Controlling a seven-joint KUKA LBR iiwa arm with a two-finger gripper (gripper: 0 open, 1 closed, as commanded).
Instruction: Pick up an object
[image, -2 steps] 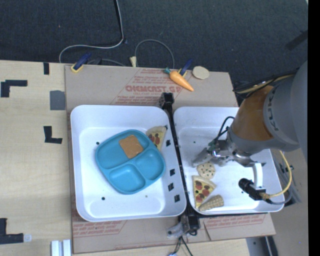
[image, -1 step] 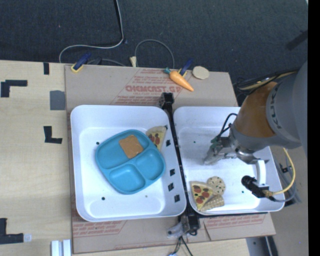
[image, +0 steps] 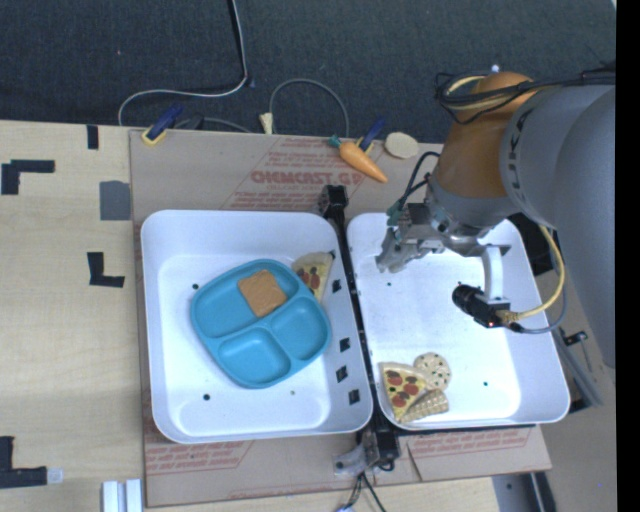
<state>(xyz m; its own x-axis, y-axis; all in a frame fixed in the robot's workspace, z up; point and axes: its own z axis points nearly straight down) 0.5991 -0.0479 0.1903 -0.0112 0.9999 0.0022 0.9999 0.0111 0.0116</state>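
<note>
The arm (image: 520, 150) reached in from the right and hung over the far part of the right bin (image: 530, 400). Its end effector (image: 398, 250) sat low above the bin's bare floor near the divider between the two bins. Whether it was released or clenched I could not tell; the tip was a dark, blurred cluster and nothing showed caught in it.

Candidates for the pick were split across the bins. In the right bin's near-left corner lay a pizza slice (image: 400, 386) with a round cookie (image: 433, 370) touching it and a pale cracker (image: 432, 403) tucked against it. That pile was well apart from the end effector, toward the near wall. In the left bin (image: 160, 300) a blue divided plate (image: 262, 325) lay flat, with a square of toast (image: 263, 292) in its upper compartment. A second pizza wedge (image: 314, 270) was jammed between the plate's rim and the bin wall by the divider.

A toy carrot (image: 360, 160) and a pale disc (image: 401, 145) lay outside the bins on the cardboard of the worktop (image: 60, 300), likely out of play.

Judgement: the end effector was over floor with no object under it, so a close here would take nothing. The clustered pieces in the near corner would be awkward, being flat, overlapping and close to two walls.
</note>
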